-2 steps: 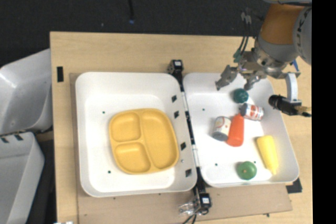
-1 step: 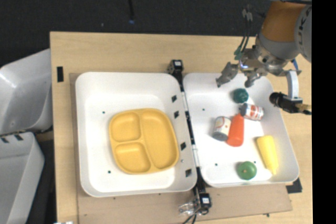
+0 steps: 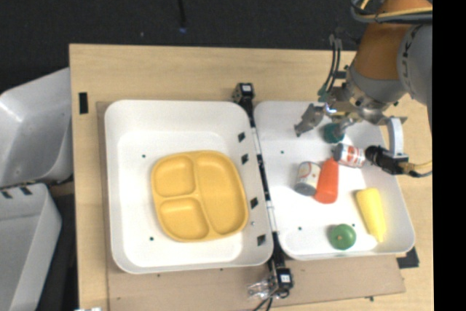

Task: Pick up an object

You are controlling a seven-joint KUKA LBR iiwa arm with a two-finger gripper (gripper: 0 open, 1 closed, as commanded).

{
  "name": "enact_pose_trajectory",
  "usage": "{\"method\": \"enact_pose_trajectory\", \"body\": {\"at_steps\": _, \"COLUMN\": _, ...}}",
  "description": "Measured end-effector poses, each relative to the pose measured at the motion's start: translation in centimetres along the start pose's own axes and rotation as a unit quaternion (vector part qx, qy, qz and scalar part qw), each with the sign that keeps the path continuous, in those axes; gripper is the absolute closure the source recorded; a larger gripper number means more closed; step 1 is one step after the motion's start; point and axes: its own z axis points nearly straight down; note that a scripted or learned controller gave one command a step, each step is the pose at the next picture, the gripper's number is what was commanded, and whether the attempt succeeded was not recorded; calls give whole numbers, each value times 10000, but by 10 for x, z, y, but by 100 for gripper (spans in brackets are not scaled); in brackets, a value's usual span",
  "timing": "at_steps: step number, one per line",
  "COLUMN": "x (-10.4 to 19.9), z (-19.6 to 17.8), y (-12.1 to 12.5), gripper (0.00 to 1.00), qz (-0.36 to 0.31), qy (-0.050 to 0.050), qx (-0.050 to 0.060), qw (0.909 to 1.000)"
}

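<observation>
- My arm [image 3: 386,40] comes in from the right, over the far end of the right bin [image 3: 291,229].
- My pincer [image 3: 328,124] hangs over that bin's far part, with grey fingers [image 3: 309,119] reaching toward the left.
- A small teal thing [image 3: 333,132] sits right under the pincer; I cannot tell whether it is between the fingers or only beneath them, nor whether the pincer is spread or clenched.
- Just beside the pincer, toward the near side, lies a small red-and-white bottle [image 3: 351,154] on its side.
- An orange carrot [image 3: 328,180] lies in the middle of the right bin, touching or nearly touching a grey-and-red can [image 3: 306,178] on its left.
- A yellow corn [image 3: 370,211] lies near the bin's right wall, well apart from the pincer.
- A green round fruit [image 3: 341,235] rests near the bin's near wall, just beside the corn's lower end.
- The left bin [image 3: 131,156] holds a yellow divided plate [image 3: 198,194] near its middle.
- Both bins sit side by side on the counter [image 3: 87,69].
</observation>
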Motion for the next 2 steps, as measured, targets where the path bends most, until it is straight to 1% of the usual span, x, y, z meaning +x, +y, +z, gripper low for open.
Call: {"method": "enact_pose_trajectory", "body": {"at_steps": 2, "x": 3, "z": 92, "y": -3, "gripper": 0, "qz": 24, "qy": 2, "qx": 12, "qw": 10000}}
